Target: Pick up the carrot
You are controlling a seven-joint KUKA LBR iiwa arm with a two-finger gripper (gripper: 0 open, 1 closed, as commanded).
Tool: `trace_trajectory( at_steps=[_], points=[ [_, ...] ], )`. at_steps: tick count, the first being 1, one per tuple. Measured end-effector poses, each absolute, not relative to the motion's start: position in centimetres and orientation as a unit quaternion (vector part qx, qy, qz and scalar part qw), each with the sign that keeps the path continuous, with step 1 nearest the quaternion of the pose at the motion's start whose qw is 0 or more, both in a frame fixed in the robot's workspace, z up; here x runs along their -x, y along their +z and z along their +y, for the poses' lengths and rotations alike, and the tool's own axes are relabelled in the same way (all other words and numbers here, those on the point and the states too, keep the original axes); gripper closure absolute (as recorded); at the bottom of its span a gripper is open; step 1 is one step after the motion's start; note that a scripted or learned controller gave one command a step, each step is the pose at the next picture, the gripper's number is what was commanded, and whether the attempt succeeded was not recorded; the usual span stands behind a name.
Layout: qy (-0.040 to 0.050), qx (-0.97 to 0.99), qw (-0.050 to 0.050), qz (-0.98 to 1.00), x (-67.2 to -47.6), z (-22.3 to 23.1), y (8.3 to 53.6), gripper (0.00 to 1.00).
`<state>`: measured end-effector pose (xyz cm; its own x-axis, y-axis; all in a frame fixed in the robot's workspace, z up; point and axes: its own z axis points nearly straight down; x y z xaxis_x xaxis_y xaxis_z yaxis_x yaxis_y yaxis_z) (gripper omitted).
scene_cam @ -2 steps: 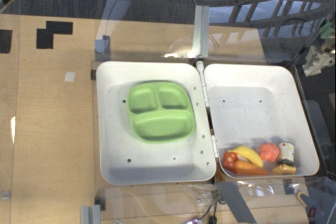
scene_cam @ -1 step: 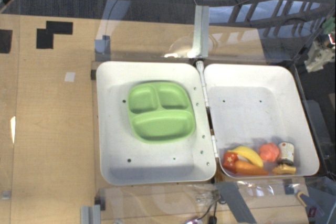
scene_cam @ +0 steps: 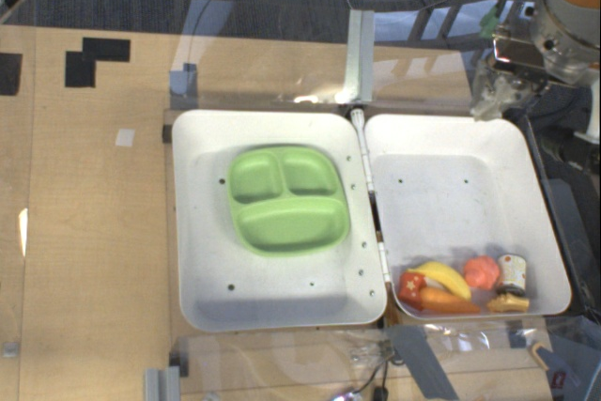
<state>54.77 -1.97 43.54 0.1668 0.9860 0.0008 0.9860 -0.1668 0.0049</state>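
The carrot [scene_cam: 451, 301] is orange and lies on its side in the front right corner of the right bin [scene_cam: 451, 174], tucked under a yellow banana [scene_cam: 444, 278]. My gripper [scene_cam: 499, 100] hangs over the back right corner of that bin, far behind the carrot. It is open, with nothing between its fingers.
Crowded around the carrot are a red fruit [scene_cam: 410, 284], a pink round fruit [scene_cam: 483, 271], a small can [scene_cam: 513, 272] and a brown-yellow piece [scene_cam: 508, 301]. A green divided plate [scene_cam: 285, 199] sits in the left bin [scene_cam: 202, 230]. A metal post [scene_cam: 361, 52] stands behind the bins.
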Motion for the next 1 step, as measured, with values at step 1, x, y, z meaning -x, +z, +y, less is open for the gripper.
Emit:
trace_trajectory(
  at_steps=[1],
  points=[
    [0.0021, -0.699, 0.001, 0.715, -55.86, 15.85, 43.5, 1.0]
  ],
)
